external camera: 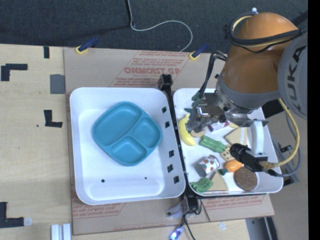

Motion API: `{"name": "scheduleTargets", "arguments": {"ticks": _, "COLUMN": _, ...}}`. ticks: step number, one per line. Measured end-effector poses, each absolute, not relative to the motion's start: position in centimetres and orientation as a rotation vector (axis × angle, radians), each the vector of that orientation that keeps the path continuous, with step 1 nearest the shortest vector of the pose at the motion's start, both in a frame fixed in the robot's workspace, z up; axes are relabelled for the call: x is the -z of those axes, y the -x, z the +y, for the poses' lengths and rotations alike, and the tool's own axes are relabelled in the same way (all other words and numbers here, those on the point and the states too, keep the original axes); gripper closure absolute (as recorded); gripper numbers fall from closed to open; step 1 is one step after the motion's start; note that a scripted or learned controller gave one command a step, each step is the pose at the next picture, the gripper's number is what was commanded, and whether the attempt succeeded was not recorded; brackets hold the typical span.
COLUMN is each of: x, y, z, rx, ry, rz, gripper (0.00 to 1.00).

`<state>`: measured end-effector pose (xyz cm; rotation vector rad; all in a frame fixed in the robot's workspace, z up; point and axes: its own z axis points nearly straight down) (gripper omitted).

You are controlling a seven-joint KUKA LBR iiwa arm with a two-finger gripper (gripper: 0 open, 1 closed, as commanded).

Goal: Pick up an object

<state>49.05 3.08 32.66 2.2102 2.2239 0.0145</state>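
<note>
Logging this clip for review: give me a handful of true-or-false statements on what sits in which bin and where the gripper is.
1. The blue divided plate lies in the left bin. True.
2. The gripper is over the left bin. False: it is over the right bin, near the banana.
3. The banana lies on the blue plate. False: it lies in the right bin by the divider.
4. A green object lies in the right bin. True.
5. The arm has an orange section. True.
</note>
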Motion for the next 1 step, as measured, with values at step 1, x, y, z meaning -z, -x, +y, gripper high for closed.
{"name": "scheduleTargets", "arguments": {"ticks": 1, "x": -34.49, "y": -49.80, "z": 5.79, "rx": -0.001, "ry": -2.216, "rz": 2.227, "gripper": 1.00}}
